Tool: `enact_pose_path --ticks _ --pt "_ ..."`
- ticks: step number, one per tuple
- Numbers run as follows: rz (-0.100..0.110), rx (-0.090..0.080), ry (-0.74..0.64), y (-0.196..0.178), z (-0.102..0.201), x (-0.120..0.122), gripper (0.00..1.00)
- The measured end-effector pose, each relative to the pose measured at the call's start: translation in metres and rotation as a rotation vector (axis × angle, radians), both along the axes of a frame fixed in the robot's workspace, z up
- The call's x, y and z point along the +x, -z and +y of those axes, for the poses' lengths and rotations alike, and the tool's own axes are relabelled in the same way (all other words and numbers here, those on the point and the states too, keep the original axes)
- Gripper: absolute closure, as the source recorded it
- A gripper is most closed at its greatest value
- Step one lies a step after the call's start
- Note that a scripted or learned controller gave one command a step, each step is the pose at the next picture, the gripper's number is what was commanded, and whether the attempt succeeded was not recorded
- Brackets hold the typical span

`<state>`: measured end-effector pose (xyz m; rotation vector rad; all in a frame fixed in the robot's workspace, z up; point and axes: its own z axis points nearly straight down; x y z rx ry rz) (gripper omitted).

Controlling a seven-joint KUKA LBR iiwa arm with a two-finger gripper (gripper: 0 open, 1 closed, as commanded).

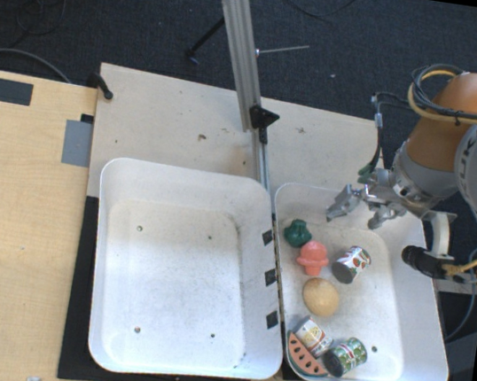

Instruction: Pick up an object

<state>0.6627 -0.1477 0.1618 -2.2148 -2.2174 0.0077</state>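
Observation:
My gripper hangs over the far end of the right bin, its two grey fingers spread apart with nothing between them. Below it in the bin lie a small green toy, a pink toy, a tilted can with a dark end and a tan potato-like lump. At the bin's near end sit a small labelled can, a green-ended can and a watermelon slice toy. The gripper is above and right of the green toy, touching none of them.
The left bin sits beside the right one, with black clips along the shared rim. A slanted aluminium post rises behind the bins. A wooden surface lies to the left.

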Motion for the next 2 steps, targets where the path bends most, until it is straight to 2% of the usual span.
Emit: enact_pose_path --ticks 1,2 --pt "-0.001 -0.001 0.001 0.055 -0.006 0.006 0.00" --pt "-0.007 -0.002 0.001 0.041 -0.006 0.007 1.00"
